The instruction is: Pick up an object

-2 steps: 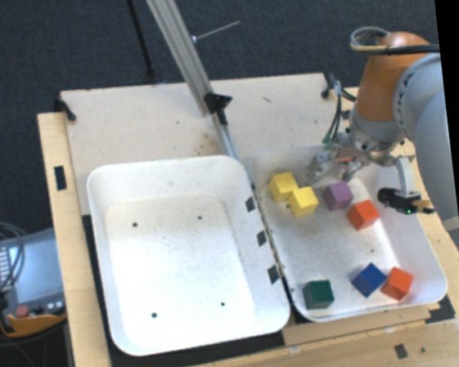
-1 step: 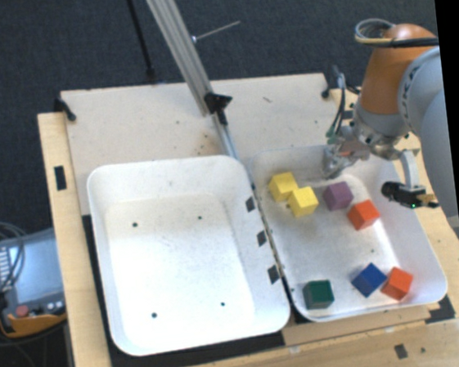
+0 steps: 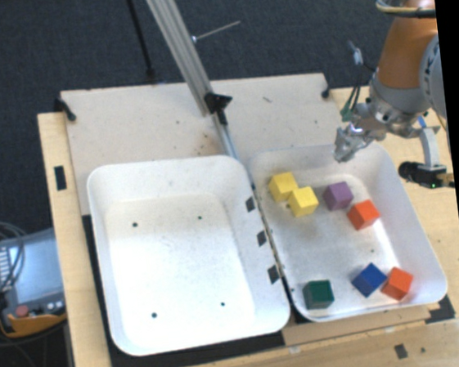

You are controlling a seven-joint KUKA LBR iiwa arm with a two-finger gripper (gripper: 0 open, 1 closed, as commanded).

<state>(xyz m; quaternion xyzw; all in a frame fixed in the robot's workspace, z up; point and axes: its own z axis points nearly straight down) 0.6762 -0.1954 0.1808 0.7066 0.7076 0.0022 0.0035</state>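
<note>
Arm: the grey arm with its orange band (image 3: 406, 51) reached in from the right, its wrist tilted down over the far right corner of the right bin (image 3: 407, 224).
Jaws: the jaws (image 3: 347, 149) hung above that bin's far rim; they were too small and blurred to judge, so I cannot tell how far apart they stood, and nothing showed between them.
Nearest block: the purple block (image 3: 338, 196) sat just in front of the jaws and a little below them in the picture, free on the bin floor.
Yellow blocks: two yellow blocks (image 3: 292, 194) lay touching each other, in front of the jaws and off to the side nearer the left bin; being pressed together, they would probably be harder to close on cleanly.
Orange block: one orange block (image 3: 363, 214) lay just beyond the purple one, farther from the jaws.
Far group: a green block (image 3: 318, 293), a blue block (image 3: 369, 279) and a second orange block (image 3: 398, 283) sat at the near rim, well apart from the jaws; the blue and orange ones touched.
Left bin: the left bin (image 3: 108, 233) sat beside it on the counter (image 3: 67, 238).
Stage: judging by the height of the jaws, the pick looked not yet begun; a descent was still needed.
</note>
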